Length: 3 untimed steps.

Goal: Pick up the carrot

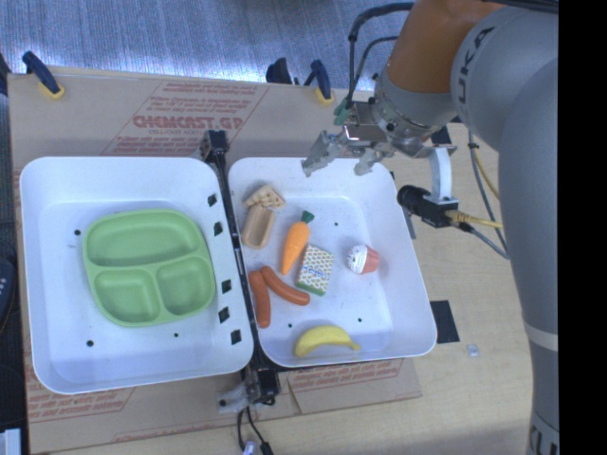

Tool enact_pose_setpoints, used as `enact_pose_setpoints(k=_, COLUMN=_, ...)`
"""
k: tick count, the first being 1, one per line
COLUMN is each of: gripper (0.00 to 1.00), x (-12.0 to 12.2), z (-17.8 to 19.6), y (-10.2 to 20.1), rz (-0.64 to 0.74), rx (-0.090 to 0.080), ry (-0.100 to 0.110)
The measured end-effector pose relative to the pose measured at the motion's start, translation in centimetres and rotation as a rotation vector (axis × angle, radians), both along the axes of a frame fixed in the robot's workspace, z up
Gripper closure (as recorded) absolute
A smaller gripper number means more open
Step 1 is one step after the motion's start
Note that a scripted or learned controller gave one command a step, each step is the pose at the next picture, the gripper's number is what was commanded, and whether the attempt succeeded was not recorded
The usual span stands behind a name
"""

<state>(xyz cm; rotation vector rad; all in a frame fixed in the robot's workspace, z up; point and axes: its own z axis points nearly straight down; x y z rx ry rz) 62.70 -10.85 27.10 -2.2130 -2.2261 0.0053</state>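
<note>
Above the right white bin's (pixel 408 297) far rim, the grey two-finger gripper (pixel 340 157) hangs spread and empty. The orange plastic carrot (pixel 295 243) lies mid-bin, touching a patterned little carton (pixel 315 269) beside tan bread pieces (pixel 259 218); descending fingers could snag either neighbour, I judge.

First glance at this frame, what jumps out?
The big grey arm with its orange band fills the upper right, its gripper hovering over the right bin's far rim. Below it lies the carrot among other toy foods. In the left bin sits a green divided tray.
</note>
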Motion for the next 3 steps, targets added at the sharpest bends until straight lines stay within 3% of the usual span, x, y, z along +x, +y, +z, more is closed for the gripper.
enact_pose_setpoints(k=1, gripper=0.0, x=-0.9, z=-18.0, y=-2.1, rz=-0.079, rx=0.0, ry=0.001)
enact_pose_setpoints(k=2, gripper=1.0, x=-0.9, z=-17.0, y=-2.0, rz=-0.076, rx=0.0, ry=0.002)
enact_pose_setpoints(k=3, gripper=1.0, x=3.0, z=-7.9, y=5.2, rz=-0.221, rx=0.0, ry=-0.001)
